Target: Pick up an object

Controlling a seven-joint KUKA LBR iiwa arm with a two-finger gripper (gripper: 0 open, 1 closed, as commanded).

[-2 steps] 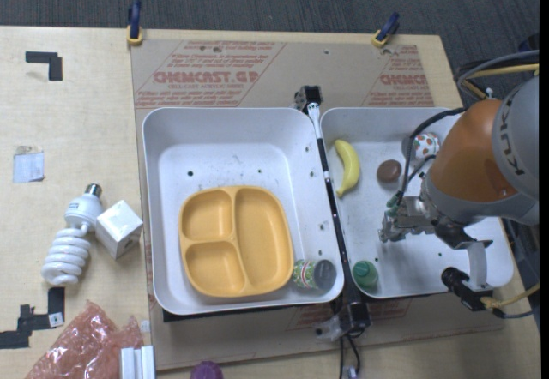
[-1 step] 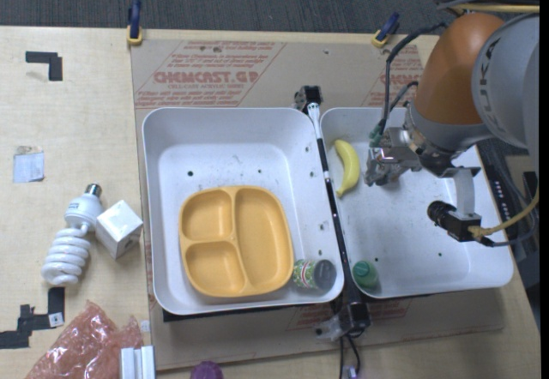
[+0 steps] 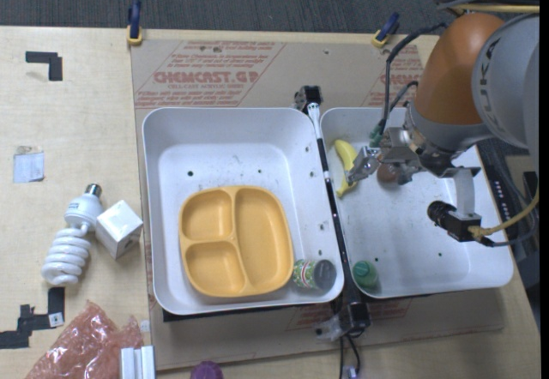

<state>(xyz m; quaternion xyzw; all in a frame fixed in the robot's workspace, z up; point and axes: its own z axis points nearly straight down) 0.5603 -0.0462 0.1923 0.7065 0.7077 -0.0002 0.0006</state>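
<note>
Grey and orange, the arm (image 3: pixel 480 69) reaches in from the right and hangs over the upper part of the right bin (image 3: pixel 412 270). Both white bins sit side by side on the tabletop (image 3: pixel 69 137); the left bin (image 3: pixel 163 154) carries a yellow divided plate (image 3: pixel 236 240) with three compartments, lying flat toward its front. Beside the plate's lower right corner, in the left bin's front corner, lies a small can (image 3: pixel 312 274) on its side with a grey end. In the right bin a yellow banana (image 3: pixel 345 165) lies against the left wall, and the gripper (image 3: pixel 367 165) sits just to its right, very near or touching it; whether its fingers are spread or closed I cannot tell, and nothing is seen held between them. A small green object (image 3: pixel 364 272) rests in the right bin's front left corner. Out on the tabletop, left of the bins, lie a white spiral light bulb (image 3: pixel 70 240) and a small white box (image 3: pixel 118 228), touching each other.
</note>
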